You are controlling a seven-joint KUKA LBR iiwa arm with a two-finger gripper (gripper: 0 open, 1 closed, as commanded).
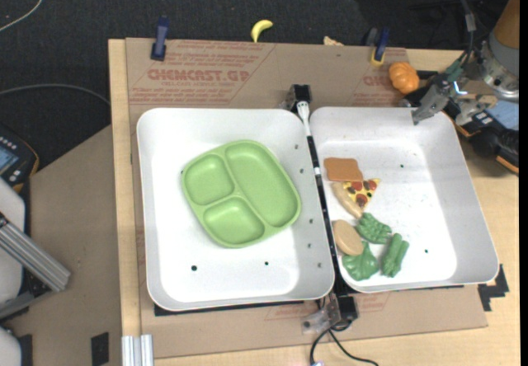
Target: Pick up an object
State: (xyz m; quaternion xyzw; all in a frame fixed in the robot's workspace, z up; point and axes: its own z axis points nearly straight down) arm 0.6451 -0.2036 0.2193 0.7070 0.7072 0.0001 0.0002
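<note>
My gripper [426,107] hangs at the upper right, over the far right corner of the right bin [429,191], well above its contents. In that bin's near left part lie a brown toast square [342,169], a pizza slice [360,192], a tan oval piece [347,237], a green broccoli piece [374,227] and a green pickle-like piece [394,255]. Another green piece [360,267] lies beside the tan one. All of these are apart from the gripper.
A green divided plate [239,192] lies in the left bin [165,158]. A small orange fruit [403,76] sits on the board beyond the right bin, just left of the gripper. A yellow banana [261,28] lies past the board's far edge. Clamps hold the board.
</note>
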